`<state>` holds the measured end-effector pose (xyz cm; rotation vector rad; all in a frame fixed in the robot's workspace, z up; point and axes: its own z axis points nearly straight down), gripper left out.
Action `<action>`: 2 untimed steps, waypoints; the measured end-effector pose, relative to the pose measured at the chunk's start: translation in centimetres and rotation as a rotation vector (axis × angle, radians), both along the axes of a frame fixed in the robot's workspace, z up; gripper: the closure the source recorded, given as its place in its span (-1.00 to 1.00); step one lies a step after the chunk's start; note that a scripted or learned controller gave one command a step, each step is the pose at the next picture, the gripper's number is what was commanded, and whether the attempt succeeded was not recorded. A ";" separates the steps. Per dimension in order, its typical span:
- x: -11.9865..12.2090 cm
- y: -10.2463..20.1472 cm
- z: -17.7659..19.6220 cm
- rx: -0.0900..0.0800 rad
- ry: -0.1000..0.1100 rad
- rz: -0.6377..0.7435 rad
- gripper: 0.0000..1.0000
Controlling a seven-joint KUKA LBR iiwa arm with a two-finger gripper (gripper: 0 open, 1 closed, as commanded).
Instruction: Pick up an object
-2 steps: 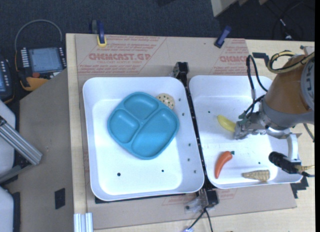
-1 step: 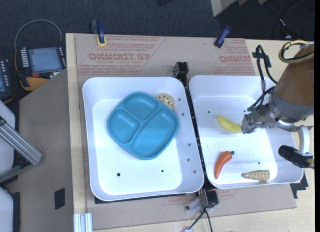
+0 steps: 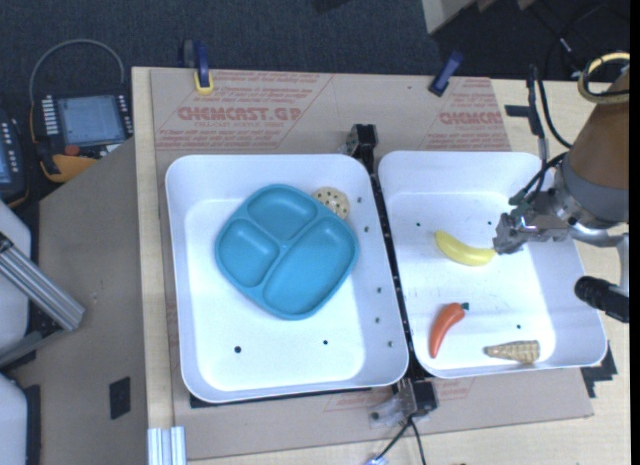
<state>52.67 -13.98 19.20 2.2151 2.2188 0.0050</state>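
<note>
A yellow banana [image 3: 464, 249] is observed lying on the floor of the right bin [image 3: 560, 178], in its upper middle part, with its long axis running roughly left to right. The gripper [image 3: 506, 235] is positioned at the banana's right end, just beside or touching it; contact cannot be confirmed. The banana is not seen between the fingers, and whether these are parted or closed cannot be told from this view.

Below the banana, and apart from it, a red-orange chili pepper [image 3: 447, 327] is noted, lying tilted with its dark stem uppermost. To the right of the pepper, near the bin's lower wall, a tan cone-shaped item [image 3: 513, 352] is recorded lying on its side.

The grey arm [image 3: 592, 178] is seen reaching in over the right bin's right wall.

In the left bin [image 3: 190, 283], a blue divided plate [image 3: 287, 250] is found. A round biscuit [image 3: 331, 199] is located at the plate's upper right edge, touching it.

Both bins are set side by side on the bench [image 3: 300, 103].
</note>
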 end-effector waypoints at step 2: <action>0.0 5.4 4.8 0.005 0.010 0.004 1.00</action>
